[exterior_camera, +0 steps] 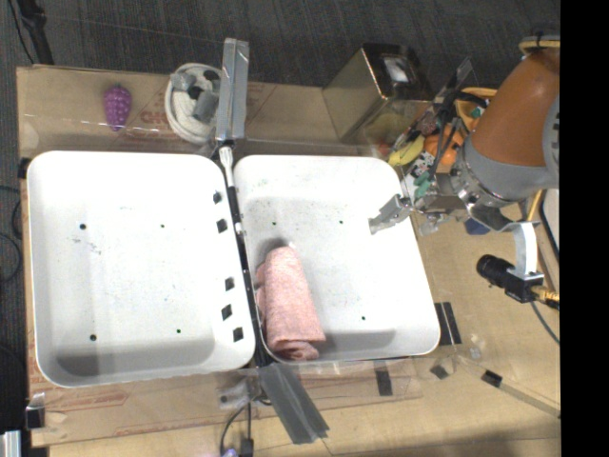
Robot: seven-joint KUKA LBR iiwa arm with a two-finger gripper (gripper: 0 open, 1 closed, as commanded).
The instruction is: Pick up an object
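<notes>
Two shallow white bins sit side by side. A rolled pink cloth [288,305] lies in the right bin [381,284], at its lower left beside the divider. My gripper [388,214] hovers over that bin's upper right, jaws apart, holding nothing

Rolled towel [288,303] lies in right bin [419,293], against its left wall.

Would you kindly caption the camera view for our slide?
Pincer hovers over the right bin, apart from the rolled pink towel.
</notes>
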